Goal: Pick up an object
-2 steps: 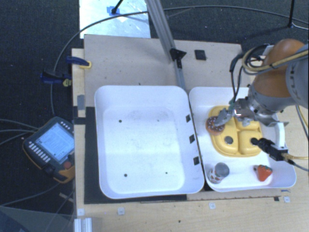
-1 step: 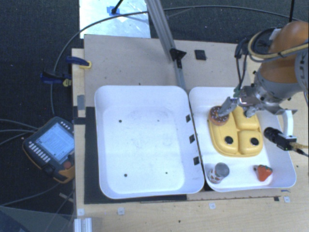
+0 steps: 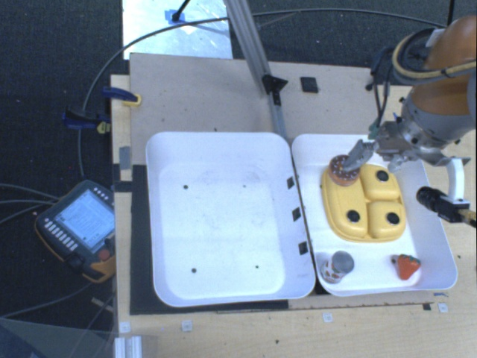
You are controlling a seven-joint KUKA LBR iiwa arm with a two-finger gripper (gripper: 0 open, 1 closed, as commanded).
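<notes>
The right bin (image 3: 440, 274) holds a large yellow moulded piece (image 3: 369, 203) with black dots. A small brown ring with pale speckles (image 3: 342, 169) rests at that piece's upper left corner. A small jar with a grey lid (image 3: 339, 264) and a red-orange toy (image 3: 406, 266) lie near the bin's front wall. My gripper (image 3: 357, 157) reaches in from the right and slants down to the left. Its tip is right beside the brown ring, at the ring's upper right, and seems to touch it. Nothing is seen held.
The left bin (image 3: 168, 200) sits beside the right one, joined by black clips (image 3: 296, 213). A grey pole (image 3: 250, 39) slants in from the top to a black clamp (image 3: 273, 85). A teach pendant (image 3: 78, 226) lies left of the bench.
</notes>
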